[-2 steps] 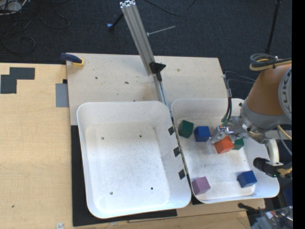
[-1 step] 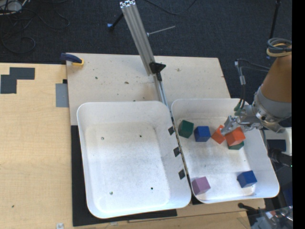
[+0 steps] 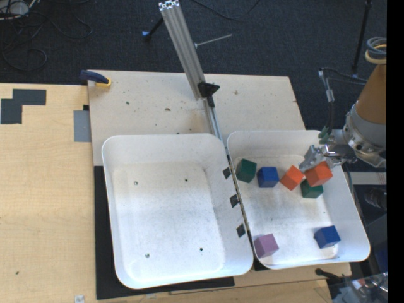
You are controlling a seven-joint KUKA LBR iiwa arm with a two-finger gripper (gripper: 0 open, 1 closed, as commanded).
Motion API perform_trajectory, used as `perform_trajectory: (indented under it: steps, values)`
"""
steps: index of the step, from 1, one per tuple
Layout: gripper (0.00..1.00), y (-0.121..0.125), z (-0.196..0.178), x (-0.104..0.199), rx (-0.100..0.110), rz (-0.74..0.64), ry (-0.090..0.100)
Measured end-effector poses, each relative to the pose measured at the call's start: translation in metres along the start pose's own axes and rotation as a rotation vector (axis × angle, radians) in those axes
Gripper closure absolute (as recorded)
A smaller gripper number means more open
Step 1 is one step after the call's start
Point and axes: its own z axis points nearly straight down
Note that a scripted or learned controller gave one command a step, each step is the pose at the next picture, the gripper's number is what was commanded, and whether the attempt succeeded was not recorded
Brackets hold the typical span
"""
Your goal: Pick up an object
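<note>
My gripper (image 3: 320, 163) reaches into the right bin (image 3: 353, 223) from the right, at its far right side. An orange block (image 3: 319, 174) sits between its fingertips, tilted, and the gripper is shut on it. The block overlaps a dark green cube (image 3: 312, 191) just beneath it. A second orange cube (image 3: 291, 178) lies right beside it on the left. Further left are a blue cube (image 3: 267, 176) and another dark green cube (image 3: 246, 169). Near the front edge lie a blue cube (image 3: 327, 236) and a purple cube (image 3: 266, 245).
The left bin (image 3: 126, 169) adjoins the right one, with black clips (image 3: 232, 199) along the shared wall. A slanted aluminium bar (image 3: 186, 49) rises behind the bins. The arm's grey wrist (image 3: 369, 128) hangs over the right bin's far right corner.
</note>
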Motion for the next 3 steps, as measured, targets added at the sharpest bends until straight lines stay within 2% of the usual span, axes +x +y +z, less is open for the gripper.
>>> perform_trajectory:
  steps: [1,2,3]
  values:
    - [1.0,0.013,0.015,0.055,0.006,-0.002,0.003]
    - [1.0,0.03,0.016,0.116,0.004,-0.003,0.003]
    - [1.0,0.04,0.029,0.164,0.005,-0.001,0.001]
